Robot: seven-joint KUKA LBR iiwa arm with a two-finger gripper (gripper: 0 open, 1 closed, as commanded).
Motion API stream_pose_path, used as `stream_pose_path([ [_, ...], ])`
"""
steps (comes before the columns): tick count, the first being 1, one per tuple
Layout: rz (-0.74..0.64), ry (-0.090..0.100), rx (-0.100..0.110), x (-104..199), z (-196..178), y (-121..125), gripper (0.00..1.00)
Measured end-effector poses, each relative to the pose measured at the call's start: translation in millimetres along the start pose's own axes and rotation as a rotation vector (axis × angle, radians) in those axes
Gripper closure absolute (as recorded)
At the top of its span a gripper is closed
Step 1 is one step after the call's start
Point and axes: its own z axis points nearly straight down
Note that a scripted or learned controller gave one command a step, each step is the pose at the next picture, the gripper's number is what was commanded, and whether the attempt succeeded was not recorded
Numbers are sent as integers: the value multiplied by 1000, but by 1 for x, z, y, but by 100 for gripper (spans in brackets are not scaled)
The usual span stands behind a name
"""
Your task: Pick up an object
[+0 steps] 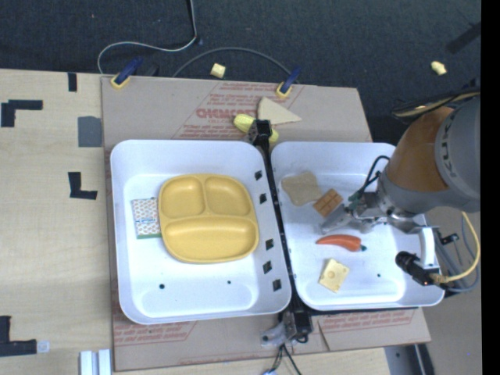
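The right bin [305,291] holds a tan bread-like piece [301,186], a small brown waffle block [328,202], an orange carrot [341,242] and a yellow cheese wedge [334,275]. My gripper [349,218] reaches in from the right, low over the bin, its tips just above the carrot and right of the waffle block. Dark fingers [334,223] point left and down. Nothing shows between them.
The left bin [133,287] holds a yellow divided plate [208,217] and a small patterned sponge [145,216] at its left. A black clamp rail [272,225] runs between the bins. Cables and yellow clips lie on the cardboard behind.
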Motion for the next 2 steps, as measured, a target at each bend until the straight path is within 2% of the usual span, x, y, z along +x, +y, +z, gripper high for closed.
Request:
stream_pose_path([
  [1, 1, -5, -3, 46, 0, -43, 0],
  [2, 3, -7, -3, 44, -10, -42, 100],
])
